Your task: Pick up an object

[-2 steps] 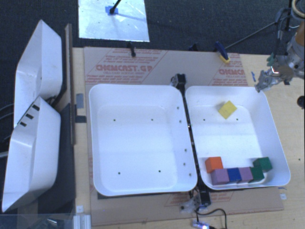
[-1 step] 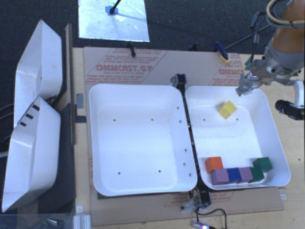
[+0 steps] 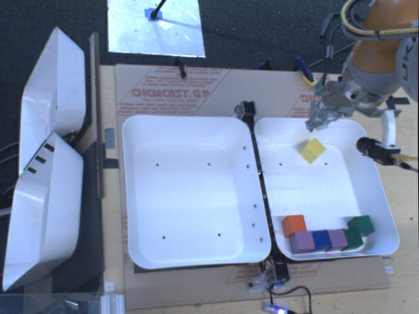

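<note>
Along the near wall of the right bin a row of blocks is seen: an orange block, a purple block, a blue block, a pink block and a green block, touching one another. A yellow block is found tilted, apart from them, near the far wall. Just above it the gripper is poised; its opening cannot be told. The left bin is noted beside.

Grey arm enters from right, orange band above wrist; gripper points down.
</note>
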Robot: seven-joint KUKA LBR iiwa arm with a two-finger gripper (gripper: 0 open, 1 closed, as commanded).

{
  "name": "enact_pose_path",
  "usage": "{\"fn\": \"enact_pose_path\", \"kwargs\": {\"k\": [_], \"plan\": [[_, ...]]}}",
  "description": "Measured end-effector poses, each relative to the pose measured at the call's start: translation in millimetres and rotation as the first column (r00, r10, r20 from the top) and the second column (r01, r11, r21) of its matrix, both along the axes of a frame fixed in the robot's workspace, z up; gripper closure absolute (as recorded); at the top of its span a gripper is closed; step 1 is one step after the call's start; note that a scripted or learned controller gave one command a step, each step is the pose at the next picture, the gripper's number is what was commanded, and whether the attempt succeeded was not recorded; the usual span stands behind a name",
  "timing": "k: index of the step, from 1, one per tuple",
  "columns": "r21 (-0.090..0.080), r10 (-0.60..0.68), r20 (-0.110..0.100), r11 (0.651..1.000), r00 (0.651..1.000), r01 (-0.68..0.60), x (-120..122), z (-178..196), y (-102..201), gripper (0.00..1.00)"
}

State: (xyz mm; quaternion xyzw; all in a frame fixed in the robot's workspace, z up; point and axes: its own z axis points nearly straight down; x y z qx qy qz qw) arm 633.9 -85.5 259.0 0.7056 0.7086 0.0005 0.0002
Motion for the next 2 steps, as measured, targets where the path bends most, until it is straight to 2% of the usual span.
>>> {"fn": "enact_pose_path", "kwargs": {"k": [1,2], "plan": [[0.0,0.0,-0.002,1.0,1.0,0.0,-10.6,-17.5,46.6,1.0],[0.0,0.0,-0.001,1.0,1.0,0.0,-24.0,-16.0,93.9,1.0]]}}
